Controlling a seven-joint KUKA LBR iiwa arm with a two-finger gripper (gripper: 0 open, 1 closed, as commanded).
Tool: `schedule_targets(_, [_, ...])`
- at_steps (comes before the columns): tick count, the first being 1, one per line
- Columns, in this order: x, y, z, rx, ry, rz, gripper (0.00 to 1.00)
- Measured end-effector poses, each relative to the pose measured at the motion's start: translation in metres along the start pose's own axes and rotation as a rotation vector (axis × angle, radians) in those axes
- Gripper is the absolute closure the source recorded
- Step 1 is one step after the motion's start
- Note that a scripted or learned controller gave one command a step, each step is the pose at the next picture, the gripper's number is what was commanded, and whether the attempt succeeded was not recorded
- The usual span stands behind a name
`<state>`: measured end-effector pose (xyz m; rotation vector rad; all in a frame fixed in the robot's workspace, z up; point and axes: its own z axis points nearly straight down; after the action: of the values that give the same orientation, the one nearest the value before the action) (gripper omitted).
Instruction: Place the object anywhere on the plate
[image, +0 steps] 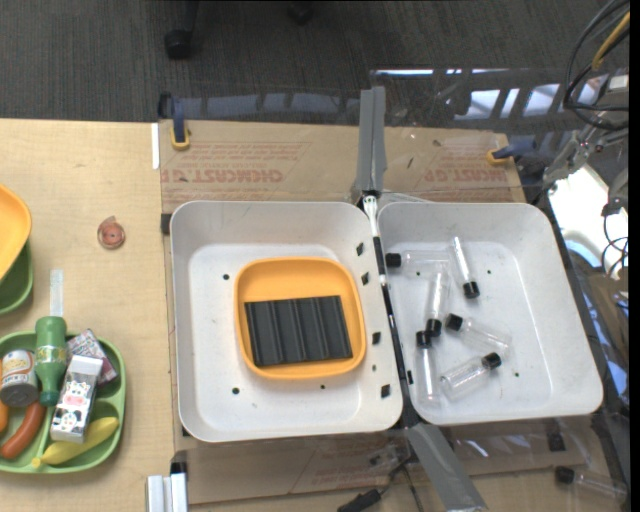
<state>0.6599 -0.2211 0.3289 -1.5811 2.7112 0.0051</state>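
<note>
A yellow-orange plate (300, 272) with rounded corners lies in the middle of the left white bin (205, 300). A dark grey ridged rectangular object (303, 331) rests flat on the plate and covers most of its centre. In the right white bin (545, 300) lie several clear tubes with black caps, among them one (463, 268) near the back, one (436, 298) beside it, and one (472, 372) toward the front.
Cardboard (260, 170) lies under both bins. On the wooden table at the left stand a green tray (100, 440) of toy food, a yellow bowl (10, 235) and a small pink piece (111, 234). Cables and metal framing (600, 90) crowd the upper right.
</note>
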Motion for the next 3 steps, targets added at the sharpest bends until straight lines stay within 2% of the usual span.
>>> schedule_targets(1, [0.0,0.0,0.018,0.0,-0.001,-0.377,0.0])
schedule_targets(2, [0.003,0.006,0.005,0.001,-0.001,-0.692,0.0])
schedule_targets(3, [-0.005,0.003,0.056,-0.003,-0.002,-1.069,0.0])
